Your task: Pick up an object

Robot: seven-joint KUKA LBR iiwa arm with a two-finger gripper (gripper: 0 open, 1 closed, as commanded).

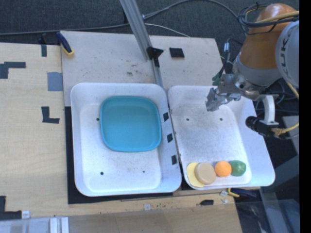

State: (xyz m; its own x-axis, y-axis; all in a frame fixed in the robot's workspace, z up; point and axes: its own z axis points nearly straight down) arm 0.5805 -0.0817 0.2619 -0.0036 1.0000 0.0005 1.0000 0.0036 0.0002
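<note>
My gripper (214, 104) hangs over the far part of the right bin (252, 144), well above the bin floor, with nothing seen between its fingers. Along the near wall of that bin lie a yellow flat piece (192, 174), a tan round object (205, 173), an orange ball (223, 169) and a green object (238, 167), all in a row and apart from the gripper. The grey arm with its orange band (265, 38) reaches in from the upper right.
The left bin (82, 144) holds a teal square plate (130, 123). A metal pole (141, 30) slants up from between the bins. A black cable runs across the dark floor behind the bench.
</note>
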